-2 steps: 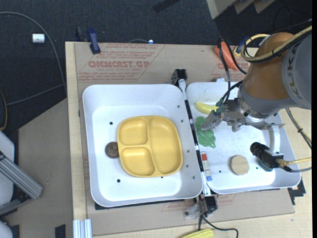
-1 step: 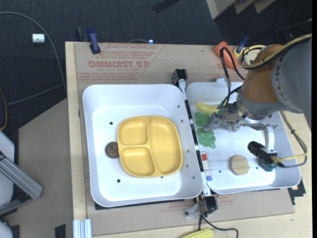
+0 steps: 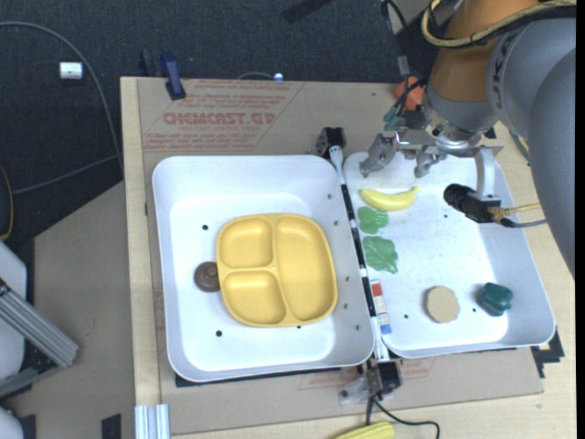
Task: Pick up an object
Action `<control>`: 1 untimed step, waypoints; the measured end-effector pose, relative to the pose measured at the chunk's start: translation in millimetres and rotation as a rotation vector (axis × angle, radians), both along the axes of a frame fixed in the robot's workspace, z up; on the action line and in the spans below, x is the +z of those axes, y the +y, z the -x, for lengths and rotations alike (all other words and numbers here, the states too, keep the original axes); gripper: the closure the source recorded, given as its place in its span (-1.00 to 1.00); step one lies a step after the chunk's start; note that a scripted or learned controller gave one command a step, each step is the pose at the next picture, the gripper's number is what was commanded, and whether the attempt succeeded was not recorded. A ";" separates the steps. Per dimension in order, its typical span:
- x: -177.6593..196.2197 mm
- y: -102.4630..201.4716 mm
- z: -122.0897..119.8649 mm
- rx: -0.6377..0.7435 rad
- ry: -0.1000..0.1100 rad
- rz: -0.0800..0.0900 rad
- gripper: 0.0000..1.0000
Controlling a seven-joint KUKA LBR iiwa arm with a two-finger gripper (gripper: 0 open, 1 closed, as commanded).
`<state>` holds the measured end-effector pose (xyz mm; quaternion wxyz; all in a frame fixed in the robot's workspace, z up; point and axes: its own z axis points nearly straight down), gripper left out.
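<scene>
**Brown worktop, two bins, and a crowded pick under the tool**

Brown board covers the worktop (image 3: pixel 219 117), and the right bin (image 3: pixel 462 250) is where I have the tool (image 3: pixel 396 165), at that bin's far end. Its fingers are spread wide with nothing between them. Just below it, on its near side, lies the banana (image 3: pixel 388 198), the closest thing to take and my likely target.

My main worry is the banana's curve. I judge that if the fingers close across its length instead of its narrow width, it will probably roll or squirt out.

Next worry: a small green piece (image 3: pixel 372 219) sits right beside the banana, on the side away from the tool, with a larger green piece (image 3: pixel 380 254) beyond it. A descent that lands a little long could pinch or shove one of them.

The bin wall beside the banana, on the side away from the arm, is also close. A finger could catch on it and stall the close.

The tan disc (image 3: pixel 442 305) and the teal lump (image 3: pixel 495 298) lie well apart from the tool, so I expect no trouble there.
</scene>
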<state>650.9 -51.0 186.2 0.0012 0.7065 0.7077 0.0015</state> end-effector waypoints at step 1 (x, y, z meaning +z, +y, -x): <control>-1.6 13.3 42.2 -0.002 0.006 0.000 -1.00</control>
